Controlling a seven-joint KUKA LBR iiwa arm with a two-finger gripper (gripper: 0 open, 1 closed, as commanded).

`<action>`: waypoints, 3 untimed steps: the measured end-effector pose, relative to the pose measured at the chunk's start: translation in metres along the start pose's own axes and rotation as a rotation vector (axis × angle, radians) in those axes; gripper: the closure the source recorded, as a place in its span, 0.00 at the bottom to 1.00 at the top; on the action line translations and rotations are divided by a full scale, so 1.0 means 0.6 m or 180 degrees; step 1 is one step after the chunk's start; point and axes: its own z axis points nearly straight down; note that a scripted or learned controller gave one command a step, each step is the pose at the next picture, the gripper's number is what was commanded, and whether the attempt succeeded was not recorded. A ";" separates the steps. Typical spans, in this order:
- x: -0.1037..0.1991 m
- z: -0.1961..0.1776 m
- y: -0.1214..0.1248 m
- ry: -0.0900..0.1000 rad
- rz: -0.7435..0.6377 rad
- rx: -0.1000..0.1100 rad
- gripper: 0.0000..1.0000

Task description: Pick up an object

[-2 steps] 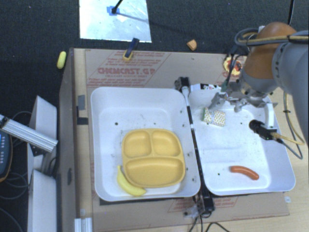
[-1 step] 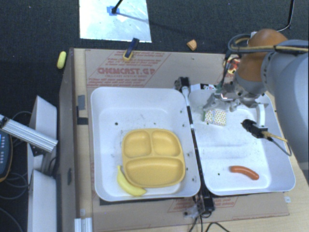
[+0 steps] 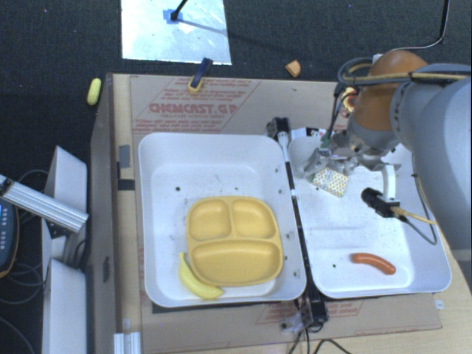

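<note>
In the right bin point(image 3: 424, 271), my gripper point(image 3: 333, 164) hangs over the upper left corner. A small pale yellow block with a checkered pattern point(image 3: 331, 183) lies directly under its tip, touching or nearly touching it. I cannot make out whether the block is gripped. An orange-red sausage point(image 3: 372, 262) lies near the front of the same bin, well away from the gripper.
The left bin point(image 3: 158, 198) holds a yellow divided plate point(image 3: 234, 239) with a banana point(image 3: 195, 280) along its front left edge. A black plug on a cable point(image 3: 377, 202) hangs from the arm over the right bin. Small items lie on the dark floor behind the bench.
</note>
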 end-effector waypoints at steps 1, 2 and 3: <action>0.000 -0.019 0.002 -0.0001 -0.0005 -0.0011 1.00; 0.000 -0.019 0.002 -0.0002 -0.0006 -0.0010 0.00; -0.017 0.002 -0.075 0.0000 0.0014 0.0010 0.00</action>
